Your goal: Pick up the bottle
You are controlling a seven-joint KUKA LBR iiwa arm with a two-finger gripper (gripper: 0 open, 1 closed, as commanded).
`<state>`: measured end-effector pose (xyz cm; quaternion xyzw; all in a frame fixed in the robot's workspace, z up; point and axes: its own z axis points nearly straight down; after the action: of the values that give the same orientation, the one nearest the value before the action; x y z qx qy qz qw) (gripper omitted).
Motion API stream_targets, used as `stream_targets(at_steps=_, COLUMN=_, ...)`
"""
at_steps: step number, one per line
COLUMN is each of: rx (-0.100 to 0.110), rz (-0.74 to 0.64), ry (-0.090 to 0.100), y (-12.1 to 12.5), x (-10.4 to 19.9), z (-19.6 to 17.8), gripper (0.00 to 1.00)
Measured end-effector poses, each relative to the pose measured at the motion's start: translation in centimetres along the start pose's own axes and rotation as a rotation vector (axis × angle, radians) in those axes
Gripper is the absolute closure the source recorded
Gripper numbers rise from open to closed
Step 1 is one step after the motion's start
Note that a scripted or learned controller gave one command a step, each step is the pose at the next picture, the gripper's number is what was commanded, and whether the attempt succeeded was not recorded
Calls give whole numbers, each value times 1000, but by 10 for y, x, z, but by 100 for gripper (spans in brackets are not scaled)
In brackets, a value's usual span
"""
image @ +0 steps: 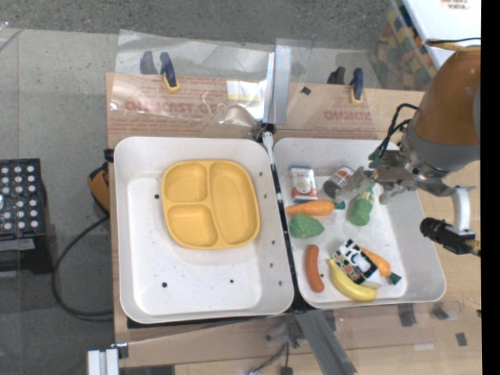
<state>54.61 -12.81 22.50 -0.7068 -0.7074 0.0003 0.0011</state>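
Banana [351, 285]: lay nearest the camera in the right bin [426, 283], by its front rim, curved, yellow.
Toy beside it: black-white-orange item [361, 261] sat on/just behind the banana; printing on it too small to read.
Sausage [313, 268]: red, lay lengthwise nr the right bin's left wall, just left of the banana.
Green lump [305, 226]: leafy-looking veg, just behind the sausage.
Carrot [311, 208]: orange, lay crosswise, touching or just behind the green lump.
Bottle [360, 208]: green, in the right bin's middle, rt of the carrot, about upright or slightly tilted; cannot tell which.
Claw [373, 181]: hung just above and behind the bottle's top; cannot tell whether spread or pressed together, nor whether it touched the bottle.
Can [338, 181]: small, red-and-silver, lay just left of the claw; label unreadable.
Packet [303, 183]: white w/ red-orange print, left of the can, nr the back; text not legible.
Room: bare bin floor rt of the bottle and twd the right rim; left side crowded.
Left bin [148, 280]: held a yellow divided plate [211, 203], three compartments, w/ bare floor in front.
Arm [449, 112]: grey w/ orange band, came in from the rt over the right bin's back corner.
Worktop [328, 104]: clear plastic sheet w/ faint red lettering, unreadable, held by blue clamps [166, 70] at the far edge.
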Motion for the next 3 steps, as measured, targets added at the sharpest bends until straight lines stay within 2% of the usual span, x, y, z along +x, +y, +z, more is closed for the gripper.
stream_targets(at_steps=1, rx=-19, rz=-149, ry=-8, y=56, x=-43, z=100, gripper=0)
stream_targets(at_steps=2, rx=-1, rz=-287, ry=-4, y=69, x=-40, z=133, gripper=0)
stream_targets(at_steps=3, rx=-1, rz=-338, ry=-2, y=8, x=-41, z=133, gripper=0)
